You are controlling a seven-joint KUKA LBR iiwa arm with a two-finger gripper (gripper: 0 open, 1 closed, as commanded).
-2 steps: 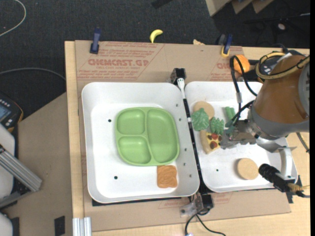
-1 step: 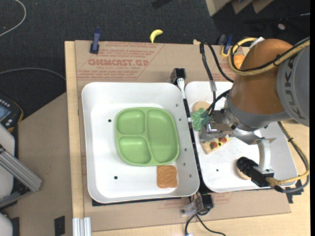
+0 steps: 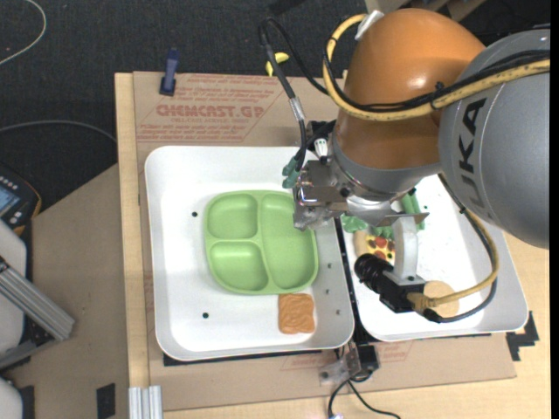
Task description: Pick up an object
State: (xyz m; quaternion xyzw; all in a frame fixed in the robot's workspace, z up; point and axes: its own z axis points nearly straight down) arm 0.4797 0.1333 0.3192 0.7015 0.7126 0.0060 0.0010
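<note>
The left bin at frame centre holds a green divided plate and, just below it, an orange waffle piece. The right bin holds small toys, partly hidden under the arm. The gripper hangs over the plate's upper right edge; I cannot tell its state.

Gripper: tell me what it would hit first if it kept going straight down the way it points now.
Probably the green divided plate: the gripper hangs over its upper right rim in the left bin. Depth is unclear from this slanted view.
</note>
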